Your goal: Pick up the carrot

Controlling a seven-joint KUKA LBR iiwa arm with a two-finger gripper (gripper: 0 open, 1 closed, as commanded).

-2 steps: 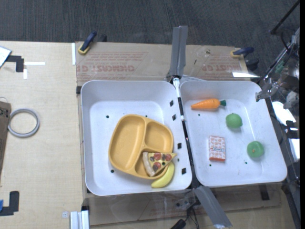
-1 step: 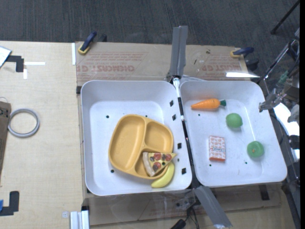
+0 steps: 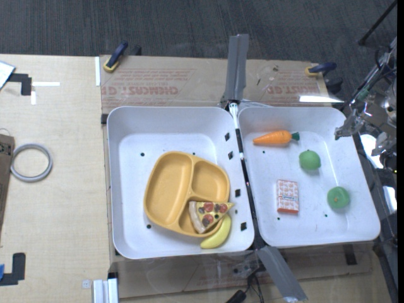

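The orange carrot [image 3: 273,138], with a green stub at its right end, lies on its side near the back of the right bin [image 3: 315,232], close to the left wall. My gripper [image 3: 351,124] hovers over that bin's back right corner, well to the right of the carrot and not touching it. Nothing is visibly held by it.
In the right bin there are also a green ball [image 3: 309,160], a second green fruit [image 3: 338,197] and a small red-and-white box [image 3: 287,196]. The left bin [image 3: 126,169] holds a yellow divided plate [image 3: 177,188], a pizza slice [image 3: 208,214] and a banana [image 3: 218,234]. A tape roll [image 3: 28,162] lies on the bench at far left.
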